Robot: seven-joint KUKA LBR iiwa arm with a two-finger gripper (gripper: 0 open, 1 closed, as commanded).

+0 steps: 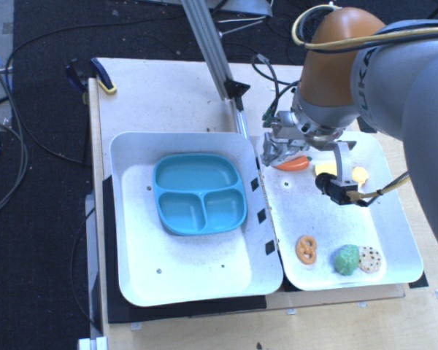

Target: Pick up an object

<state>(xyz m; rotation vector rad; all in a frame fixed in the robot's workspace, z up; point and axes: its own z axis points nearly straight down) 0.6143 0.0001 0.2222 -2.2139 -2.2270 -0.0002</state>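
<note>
Robotics lab: industrial arm [379, 71] over a pale surface [168, 93] bearing two white bins [131, 268], loose black cables [29, 122] trailing on dark carpet [36, 217], metal camera mast [208, 39] bolted upright.

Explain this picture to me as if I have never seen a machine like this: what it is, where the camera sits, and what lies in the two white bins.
One camera looks down from above at a slant. The big grey and orange shape is a robot arm reaching in from the right. Its grasping tool hangs over the far end of the right bin, close to an orange carrot; I cannot tell whether it grips it. That bin also holds a yellow piece, a pretzel, a green lump and a speckled cookie. The left bin holds a blue divided plate.
</note>
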